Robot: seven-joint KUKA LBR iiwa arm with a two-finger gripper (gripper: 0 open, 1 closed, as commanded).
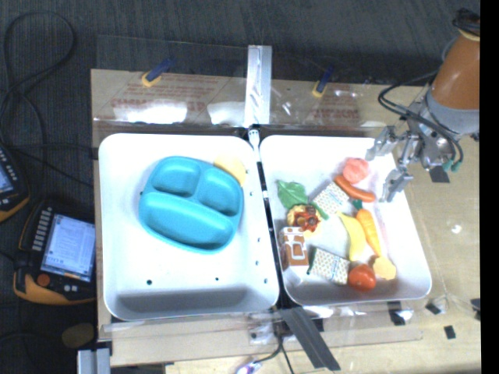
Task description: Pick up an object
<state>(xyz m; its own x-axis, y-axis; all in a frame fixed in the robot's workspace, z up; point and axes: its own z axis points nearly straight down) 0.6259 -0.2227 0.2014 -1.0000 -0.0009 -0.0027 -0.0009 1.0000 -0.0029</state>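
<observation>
Pincer above toy food, blue tray apart

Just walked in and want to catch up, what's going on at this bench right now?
A grey KUKA arm reaches in from the right, its gripper open over the upper right rim of the right bin, holding nothing. That bin holds toy food, including a banana, a carrot and a tomato. The left bin holds a blue divided plate.
</observation>
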